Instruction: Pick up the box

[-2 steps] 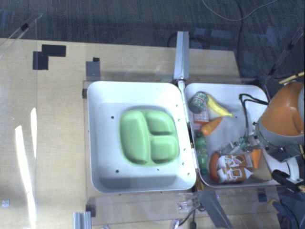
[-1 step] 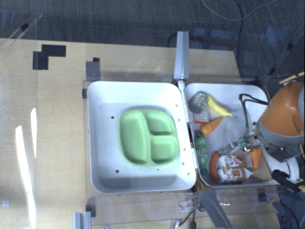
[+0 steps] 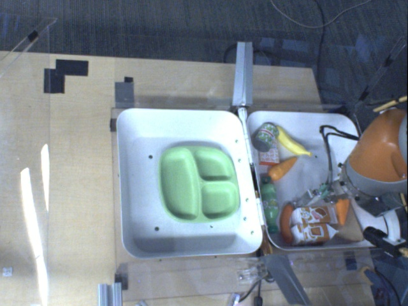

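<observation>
Here, box (image 3: pixel 313 224) lay flat in right bin's (image 3: pixel 338 121) near corner.
It was orange and white with cartoon print, beside green bottle (image 3: pixel 268 199), under the arm (image 3: pixel 382 155); tool's state couldn't be told.

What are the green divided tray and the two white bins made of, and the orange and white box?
The green tray looks like moulded plastic: smooth, matte, with rounded compartments. The left bin and the right bin also look like plastic, white with soft rounded corners and a faint sheen. The box appears to be printed cardboard, though the view is too blurred to be sure.
</observation>
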Motion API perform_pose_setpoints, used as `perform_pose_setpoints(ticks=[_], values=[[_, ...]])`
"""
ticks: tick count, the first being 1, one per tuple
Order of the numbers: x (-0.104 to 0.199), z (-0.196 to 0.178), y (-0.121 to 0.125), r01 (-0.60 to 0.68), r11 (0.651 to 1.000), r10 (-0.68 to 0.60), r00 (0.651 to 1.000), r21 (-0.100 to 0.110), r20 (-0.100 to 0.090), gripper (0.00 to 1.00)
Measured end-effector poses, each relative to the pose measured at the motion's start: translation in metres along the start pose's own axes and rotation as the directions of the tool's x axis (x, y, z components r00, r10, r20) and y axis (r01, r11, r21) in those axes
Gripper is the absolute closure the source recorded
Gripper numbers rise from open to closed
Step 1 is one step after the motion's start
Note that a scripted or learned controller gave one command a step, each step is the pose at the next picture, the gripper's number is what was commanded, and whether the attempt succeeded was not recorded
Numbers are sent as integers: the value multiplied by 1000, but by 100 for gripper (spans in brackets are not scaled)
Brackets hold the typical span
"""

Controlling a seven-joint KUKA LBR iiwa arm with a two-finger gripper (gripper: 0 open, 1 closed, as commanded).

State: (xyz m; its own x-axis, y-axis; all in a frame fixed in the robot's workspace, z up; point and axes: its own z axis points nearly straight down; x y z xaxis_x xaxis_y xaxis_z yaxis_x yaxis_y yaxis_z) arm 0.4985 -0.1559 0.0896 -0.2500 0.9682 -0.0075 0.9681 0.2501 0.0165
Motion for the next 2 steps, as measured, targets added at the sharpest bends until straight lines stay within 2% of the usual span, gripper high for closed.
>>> perform_pose_setpoints(ticks=[2], values=[[0, 0, 0, 0, 1000, 0, 1000, 0, 0, 0]])
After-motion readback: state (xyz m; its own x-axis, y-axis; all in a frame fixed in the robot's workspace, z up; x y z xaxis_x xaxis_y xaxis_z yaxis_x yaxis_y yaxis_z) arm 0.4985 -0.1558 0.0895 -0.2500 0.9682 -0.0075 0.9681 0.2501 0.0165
